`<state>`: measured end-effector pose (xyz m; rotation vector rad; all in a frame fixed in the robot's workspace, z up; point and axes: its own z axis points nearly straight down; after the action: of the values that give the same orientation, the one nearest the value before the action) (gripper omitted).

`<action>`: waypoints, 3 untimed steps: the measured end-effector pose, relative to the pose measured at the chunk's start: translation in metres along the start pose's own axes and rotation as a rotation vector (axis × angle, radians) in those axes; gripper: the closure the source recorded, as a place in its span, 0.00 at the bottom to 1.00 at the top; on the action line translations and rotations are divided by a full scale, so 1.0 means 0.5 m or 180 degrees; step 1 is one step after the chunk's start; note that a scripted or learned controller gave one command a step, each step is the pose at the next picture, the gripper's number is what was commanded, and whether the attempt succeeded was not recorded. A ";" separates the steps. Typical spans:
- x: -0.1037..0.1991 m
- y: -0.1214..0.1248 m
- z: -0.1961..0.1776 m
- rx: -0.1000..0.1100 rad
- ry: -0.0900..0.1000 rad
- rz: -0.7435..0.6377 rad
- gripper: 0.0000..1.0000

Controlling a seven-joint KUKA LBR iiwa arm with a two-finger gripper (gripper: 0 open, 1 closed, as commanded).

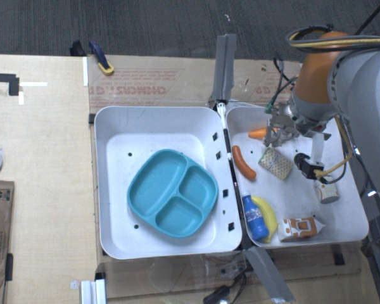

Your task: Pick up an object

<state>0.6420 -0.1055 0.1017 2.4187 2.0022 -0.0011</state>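
- Reaching in from the right, the grey arm with its orange band hangs over the far part of the right bin (342,233).
- Its gripper (273,138) points down between a small carrot (257,133) and a flat speckled sponge (275,163); the fingertips seem to sit just at the sponge's upper edge, though contact is unclear.
- I cannot tell whether the fingers are parted or pressed together; nothing shows between them.
- Lying elsewhere in that bin: a sausage (244,162) near the divider, a banana (266,215), a blue bottle (254,219) touching it, and a small carton (300,228).
- Resting in the left bin (107,170) is 1 blue plate (172,192) with 3 compartments.
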 end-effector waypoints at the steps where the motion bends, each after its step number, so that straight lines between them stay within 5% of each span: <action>1: 0.068 0.022 -0.182 -0.0001 0.0001 -0.0281 1.00; 2: 0.082 -0.021 -0.235 0.0005 0.0002 -0.0913 1.00; 3: 0.082 -0.021 -0.235 0.0004 0.0002 -0.0913 0.00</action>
<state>0.6392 -0.0632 0.2193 2.1090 2.3284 -0.0020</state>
